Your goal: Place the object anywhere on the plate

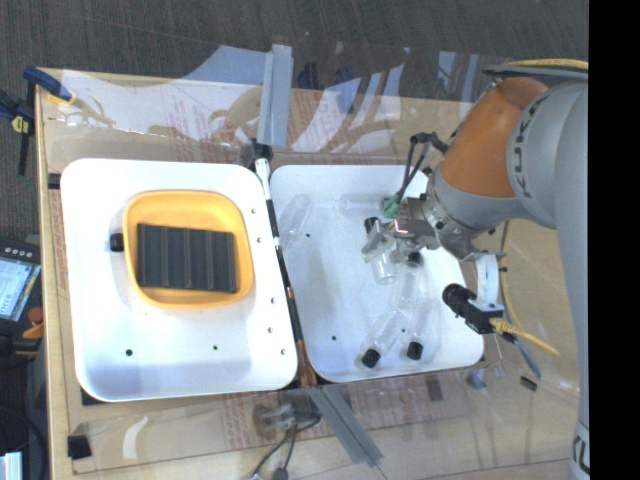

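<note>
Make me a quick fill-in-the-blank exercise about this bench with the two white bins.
1. The yellow rounded plate lies in the ____ shallow white bin.
2. A ____ ribbed rectangular block rests on the plate.
3. The grey arm's gripper hangs over the ____ white bin.

Missing words: left; black; right

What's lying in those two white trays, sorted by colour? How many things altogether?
Yellow plate: 1
Black ridged block on the plate: 1
Small black piece at the plate's left edge: 1
Total: 3
The gripper hangs over the right bin.
</note>
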`<state>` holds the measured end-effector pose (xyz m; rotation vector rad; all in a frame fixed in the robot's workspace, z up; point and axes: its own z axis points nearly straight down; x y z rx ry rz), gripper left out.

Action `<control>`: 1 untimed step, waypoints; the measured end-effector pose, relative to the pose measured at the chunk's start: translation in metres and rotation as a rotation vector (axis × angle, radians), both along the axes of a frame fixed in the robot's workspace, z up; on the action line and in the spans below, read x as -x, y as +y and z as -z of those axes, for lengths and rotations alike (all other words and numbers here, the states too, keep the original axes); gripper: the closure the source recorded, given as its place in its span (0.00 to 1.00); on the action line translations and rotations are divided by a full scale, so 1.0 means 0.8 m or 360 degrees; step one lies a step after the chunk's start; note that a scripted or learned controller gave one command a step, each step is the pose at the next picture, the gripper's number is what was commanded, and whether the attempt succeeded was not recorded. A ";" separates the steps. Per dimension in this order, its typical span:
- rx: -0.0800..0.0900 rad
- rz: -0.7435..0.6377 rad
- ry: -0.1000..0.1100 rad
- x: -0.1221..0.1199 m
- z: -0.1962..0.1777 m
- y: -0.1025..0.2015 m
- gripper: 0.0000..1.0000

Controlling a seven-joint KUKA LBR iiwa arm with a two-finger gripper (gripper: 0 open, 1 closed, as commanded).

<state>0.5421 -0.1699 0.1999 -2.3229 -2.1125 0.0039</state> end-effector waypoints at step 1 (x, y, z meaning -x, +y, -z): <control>-0.0002 -0.0183 -0.0003 -0.050 -0.014 0.048 1.00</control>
